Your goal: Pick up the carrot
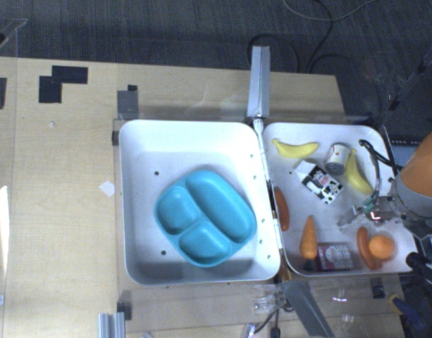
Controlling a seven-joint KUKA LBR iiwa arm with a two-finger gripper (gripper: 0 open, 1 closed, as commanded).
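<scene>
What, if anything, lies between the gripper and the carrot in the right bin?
Nothing visible blocks the way. The gripper hangs over the right bin, and the carrot lies to its left on bare bin floor. A small can sits beside the carrot's lower end, below the direct line.

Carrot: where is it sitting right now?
The carrot lies in the right bin, near its front-left corner, pointing away from the front wall. A dark can lies just to its right, and a brown sausage to its left.
</scene>
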